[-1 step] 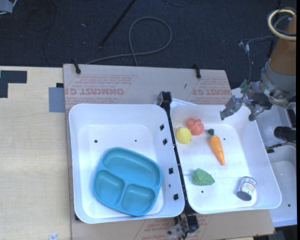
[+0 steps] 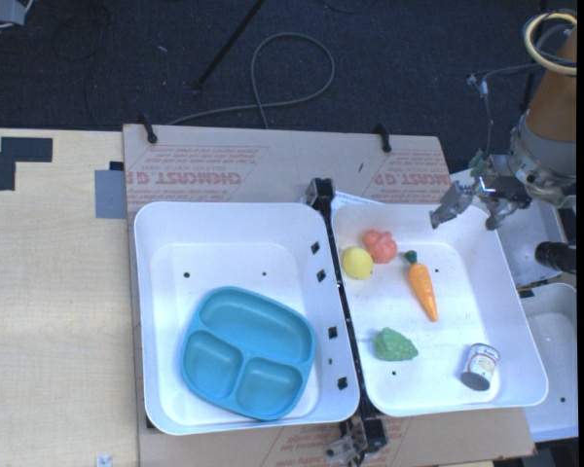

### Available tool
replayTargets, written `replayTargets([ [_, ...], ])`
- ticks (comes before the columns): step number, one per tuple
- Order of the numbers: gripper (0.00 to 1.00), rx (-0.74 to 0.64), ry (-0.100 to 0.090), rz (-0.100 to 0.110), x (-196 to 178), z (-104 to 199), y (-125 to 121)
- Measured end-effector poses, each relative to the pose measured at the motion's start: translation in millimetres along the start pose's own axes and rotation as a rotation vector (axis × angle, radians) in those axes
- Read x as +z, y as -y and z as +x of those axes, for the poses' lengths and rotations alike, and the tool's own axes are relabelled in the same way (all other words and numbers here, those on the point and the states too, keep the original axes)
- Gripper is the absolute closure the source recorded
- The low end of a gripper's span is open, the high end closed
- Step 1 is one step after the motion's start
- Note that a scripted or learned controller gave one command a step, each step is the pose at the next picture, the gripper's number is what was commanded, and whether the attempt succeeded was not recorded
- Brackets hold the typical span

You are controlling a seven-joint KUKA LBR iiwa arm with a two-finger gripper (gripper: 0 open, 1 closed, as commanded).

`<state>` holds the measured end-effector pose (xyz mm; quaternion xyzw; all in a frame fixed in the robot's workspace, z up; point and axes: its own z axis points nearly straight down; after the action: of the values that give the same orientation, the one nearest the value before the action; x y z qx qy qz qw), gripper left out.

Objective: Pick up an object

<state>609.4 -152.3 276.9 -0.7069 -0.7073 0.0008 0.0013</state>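
Two-finger gripper [image 2: 470, 210] spread apart, holding nothing — I'd go for the orange plastic carrot [image 2: 422, 288]: probably light, stiff, slick — pinch across its thick top.

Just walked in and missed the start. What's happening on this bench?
A robot arm reaches in from the right, its gripper open above the far right corner of the right bin, holding nothing. That bin holds a carrot, a yellow fruit, a pink fruit, a green leafy piece and a small can. The left bin holds a blue divided plate. Nothing is picked yet.
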Motion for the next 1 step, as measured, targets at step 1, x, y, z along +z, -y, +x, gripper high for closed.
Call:
replayTargets([
  [1, 0.00, 0.001, -0.001, 0.006, 64.3, -2.7, 1.4],
])
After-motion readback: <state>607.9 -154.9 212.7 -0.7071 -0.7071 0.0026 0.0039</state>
